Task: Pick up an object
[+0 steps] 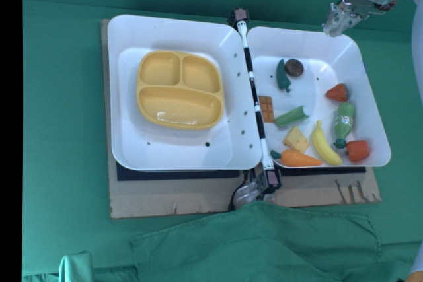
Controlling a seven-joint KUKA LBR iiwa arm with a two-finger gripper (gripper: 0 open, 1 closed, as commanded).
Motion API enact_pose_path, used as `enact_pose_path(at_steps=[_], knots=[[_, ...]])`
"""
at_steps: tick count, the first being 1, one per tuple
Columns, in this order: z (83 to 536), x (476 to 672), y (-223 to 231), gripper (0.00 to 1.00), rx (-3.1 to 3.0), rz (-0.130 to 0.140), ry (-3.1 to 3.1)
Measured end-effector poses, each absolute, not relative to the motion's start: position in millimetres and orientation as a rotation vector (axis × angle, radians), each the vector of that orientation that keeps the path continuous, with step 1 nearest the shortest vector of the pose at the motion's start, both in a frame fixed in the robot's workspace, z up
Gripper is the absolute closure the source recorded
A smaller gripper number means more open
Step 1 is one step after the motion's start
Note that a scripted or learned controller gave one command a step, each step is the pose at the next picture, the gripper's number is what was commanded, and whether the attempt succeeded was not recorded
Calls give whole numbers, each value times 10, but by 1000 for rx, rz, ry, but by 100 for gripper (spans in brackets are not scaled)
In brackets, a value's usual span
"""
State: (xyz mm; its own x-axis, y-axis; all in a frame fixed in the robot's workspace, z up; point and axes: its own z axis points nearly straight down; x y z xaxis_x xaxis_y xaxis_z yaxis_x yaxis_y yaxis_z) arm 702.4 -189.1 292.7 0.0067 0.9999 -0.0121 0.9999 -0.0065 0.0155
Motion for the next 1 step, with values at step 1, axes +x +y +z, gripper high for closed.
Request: enact_pose_path(at_steps=[1], knots=[[2902,6808,-1879,100,2224,-1,2213]])
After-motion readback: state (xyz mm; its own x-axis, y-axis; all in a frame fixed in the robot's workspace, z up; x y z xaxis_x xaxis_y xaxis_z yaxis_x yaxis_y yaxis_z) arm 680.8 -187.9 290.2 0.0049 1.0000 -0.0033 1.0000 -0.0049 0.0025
